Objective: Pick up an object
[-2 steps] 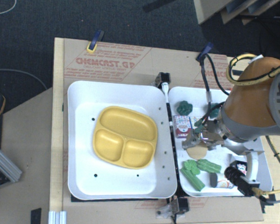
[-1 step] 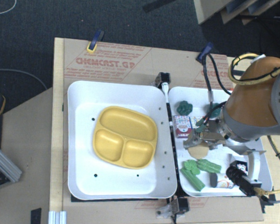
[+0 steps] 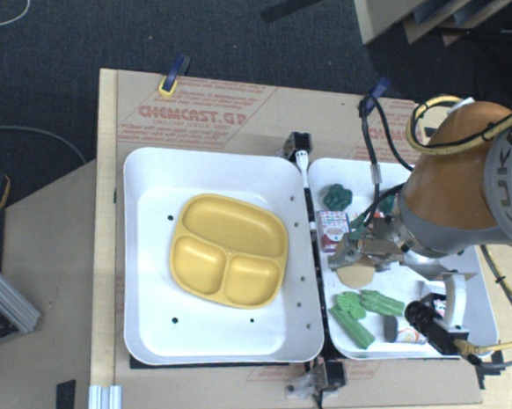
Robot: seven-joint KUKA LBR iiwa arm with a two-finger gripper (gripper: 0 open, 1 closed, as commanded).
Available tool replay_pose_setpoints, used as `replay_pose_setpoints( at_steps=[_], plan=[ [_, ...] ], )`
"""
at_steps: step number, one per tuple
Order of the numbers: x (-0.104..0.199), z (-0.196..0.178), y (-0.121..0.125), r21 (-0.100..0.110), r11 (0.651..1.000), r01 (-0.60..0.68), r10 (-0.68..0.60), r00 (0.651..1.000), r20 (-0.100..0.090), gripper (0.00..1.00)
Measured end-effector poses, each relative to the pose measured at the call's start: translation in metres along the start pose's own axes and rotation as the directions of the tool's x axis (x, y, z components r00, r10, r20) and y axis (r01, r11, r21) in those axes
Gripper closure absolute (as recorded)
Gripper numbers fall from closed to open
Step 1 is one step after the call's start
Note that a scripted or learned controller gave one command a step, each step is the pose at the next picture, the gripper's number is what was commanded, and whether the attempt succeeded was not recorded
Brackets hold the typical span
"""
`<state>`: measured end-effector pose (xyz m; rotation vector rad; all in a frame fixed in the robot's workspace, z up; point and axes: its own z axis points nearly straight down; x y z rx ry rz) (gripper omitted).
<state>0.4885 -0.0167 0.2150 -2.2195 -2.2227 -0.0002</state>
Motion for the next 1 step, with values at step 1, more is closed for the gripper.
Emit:
replay_pose_setpoints(
  at_steps=[1],
  plan=[
    [-0.0004, -0.009, 0.0063, -0.002, 1.0, -0.001, 0.001, 1.0, 0.001, 1.0]
  ],
)
